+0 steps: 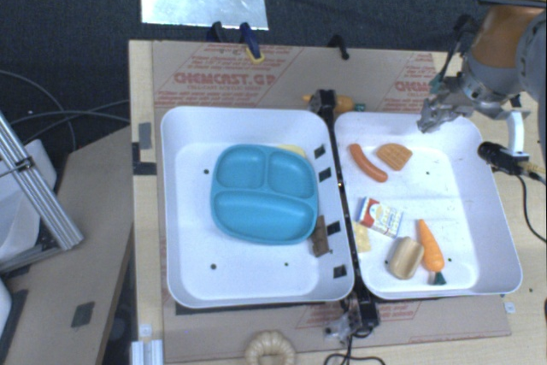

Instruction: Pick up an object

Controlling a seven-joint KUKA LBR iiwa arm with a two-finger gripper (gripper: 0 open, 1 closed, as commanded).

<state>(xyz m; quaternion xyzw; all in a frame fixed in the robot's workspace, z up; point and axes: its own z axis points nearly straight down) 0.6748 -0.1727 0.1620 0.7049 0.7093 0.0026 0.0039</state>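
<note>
We saw the gripper (430,120) poised above the right bin's (496,209) far edge, its grip state indiscernible and nothing visibly held. The sausage (367,163), carrot (430,245) and other items lay untouched; pickup remained undone.

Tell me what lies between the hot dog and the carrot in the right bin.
In the camera view, the small red-and-white box lies between the hot dog and the carrot, on the right bin.

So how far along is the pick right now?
Nothing looks picked yet. The gripper hangs over the right bin's far edge, nothing visible in it. The sausage, cookie, carrot and small box all lie on the bin floor. Descending, grasping and lifting remain.
</note>
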